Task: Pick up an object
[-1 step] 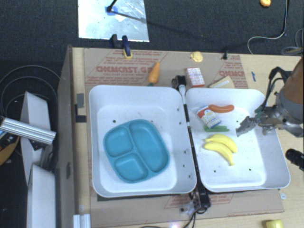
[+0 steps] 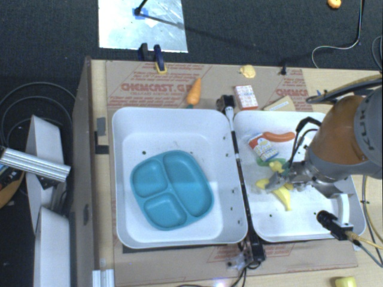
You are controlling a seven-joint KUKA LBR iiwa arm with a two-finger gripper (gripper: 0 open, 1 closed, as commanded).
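The right bin point(image 2: 311, 229) holds a yellow banana-like toy point(image 2: 282, 196), a small white, green and red container point(image 2: 263, 149) and an orange-red sausage shape point(image 2: 279, 136). My gripper point(image 2: 283, 177) is low in this bin, right over the upper end of the yellow toy and touching or nearly touching it. The grey arm with its orange band point(image 2: 338, 137) reaches in from the right and hides the bin's right side. In the left bin point(image 2: 128, 130) lies a blue divided plate point(image 2: 172, 189).
Behind the bins on the cardboard lie an orange carrot point(image 2: 192, 91), a small white and red box point(image 2: 245, 96) and a yellow lump point(image 2: 248, 71). Blue clamps point(image 2: 150, 52) and a shiny sheet point(image 2: 142, 17) sit further back. An orange ball point(image 2: 334, 2) lies at far right.
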